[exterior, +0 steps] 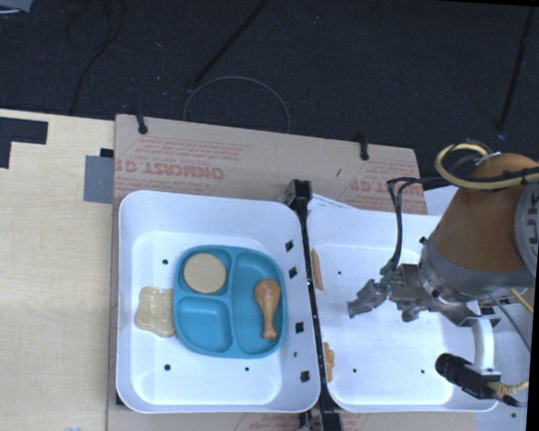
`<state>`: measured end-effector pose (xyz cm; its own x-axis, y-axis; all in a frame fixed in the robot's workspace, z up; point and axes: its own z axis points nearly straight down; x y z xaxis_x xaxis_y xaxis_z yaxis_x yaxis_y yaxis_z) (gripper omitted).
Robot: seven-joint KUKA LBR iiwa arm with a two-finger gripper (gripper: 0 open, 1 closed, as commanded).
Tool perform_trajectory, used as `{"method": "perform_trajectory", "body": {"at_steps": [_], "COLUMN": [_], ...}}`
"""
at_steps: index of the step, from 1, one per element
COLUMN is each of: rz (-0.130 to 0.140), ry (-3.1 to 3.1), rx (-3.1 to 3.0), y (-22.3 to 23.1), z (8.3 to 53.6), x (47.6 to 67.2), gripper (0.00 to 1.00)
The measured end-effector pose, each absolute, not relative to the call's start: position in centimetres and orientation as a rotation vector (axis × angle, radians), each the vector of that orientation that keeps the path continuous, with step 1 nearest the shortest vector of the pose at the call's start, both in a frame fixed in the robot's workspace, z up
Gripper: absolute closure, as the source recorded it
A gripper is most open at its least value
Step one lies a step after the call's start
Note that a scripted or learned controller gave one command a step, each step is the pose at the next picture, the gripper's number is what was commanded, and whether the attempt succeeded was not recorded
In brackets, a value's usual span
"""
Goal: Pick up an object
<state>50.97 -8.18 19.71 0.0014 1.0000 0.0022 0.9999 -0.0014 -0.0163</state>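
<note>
Over the right-hand bin [396, 378], the gripper [367, 303] of the grey-and-orange arm [480, 227] hangs low above bare white floor, nothing visible between its fingers; whether they are parted or closed cannot be told from this slant. The pickable objects lie in the left bin [147, 237]: a blue tray [214, 331] carrying a round cookie [204, 273] and a drumstick [268, 305], with a pale bread piece [156, 311] touching the tray's left edge. The pick looks unstarted; the next move calls for crossing the divider and descending onto one item.
</note>
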Motion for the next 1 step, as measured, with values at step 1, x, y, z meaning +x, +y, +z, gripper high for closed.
{"method": "perform_trajectory", "body": {"at_steps": [1], "rz": [0.004], "ry": [-2.219], "rx": [-2.218], "y": [-8.21], "z": [20.33], "x": [51.23], "gripper": [0.00]}}
